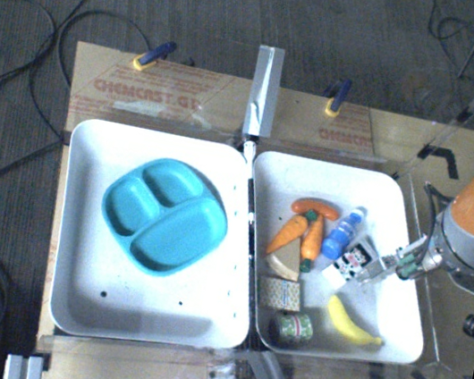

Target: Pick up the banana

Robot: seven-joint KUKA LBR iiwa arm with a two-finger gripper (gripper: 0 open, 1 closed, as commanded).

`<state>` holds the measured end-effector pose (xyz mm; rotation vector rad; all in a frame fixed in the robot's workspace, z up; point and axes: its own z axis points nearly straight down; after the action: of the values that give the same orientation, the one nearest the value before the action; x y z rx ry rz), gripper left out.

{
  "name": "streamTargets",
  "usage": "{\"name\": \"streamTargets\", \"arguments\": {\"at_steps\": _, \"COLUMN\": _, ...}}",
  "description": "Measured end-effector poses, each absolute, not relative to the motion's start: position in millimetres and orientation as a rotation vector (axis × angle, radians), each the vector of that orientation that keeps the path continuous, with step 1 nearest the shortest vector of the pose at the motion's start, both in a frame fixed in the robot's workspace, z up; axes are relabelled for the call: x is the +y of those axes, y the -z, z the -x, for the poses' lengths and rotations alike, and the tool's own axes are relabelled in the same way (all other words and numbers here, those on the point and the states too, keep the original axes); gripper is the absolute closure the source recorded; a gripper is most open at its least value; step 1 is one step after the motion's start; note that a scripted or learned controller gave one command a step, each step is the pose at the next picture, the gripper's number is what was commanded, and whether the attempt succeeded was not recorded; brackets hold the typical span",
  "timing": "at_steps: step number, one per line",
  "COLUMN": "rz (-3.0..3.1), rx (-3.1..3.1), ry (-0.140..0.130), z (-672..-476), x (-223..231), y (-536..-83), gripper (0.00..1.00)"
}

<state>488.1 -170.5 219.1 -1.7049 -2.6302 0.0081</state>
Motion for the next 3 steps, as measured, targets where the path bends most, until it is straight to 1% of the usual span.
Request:
{"name": "streamTargets", "arguments": {"at_steps": 1, "rz": 1.658, "rx": -2.670, "ry": 0.001, "z": -492.8, "x": -184.8, "y": -91.4, "gripper": 1.00}}
{"name": "streamTargets", "arguments": {"at_steps": 2, "rz": 1.658, "rx": -2.671, "ry": 0.001, "z": -492.9, "x": -184.3, "y": -90.7, "gripper": 0.00}}
{"name": "streamTargets", "arguments": {"at_steps": 3, "rz": 1.653, "rx": -2.668, "ry": 0.003, "z": -493.1, "x": -181.8, "y": -98.2, "gripper": 1.00}}
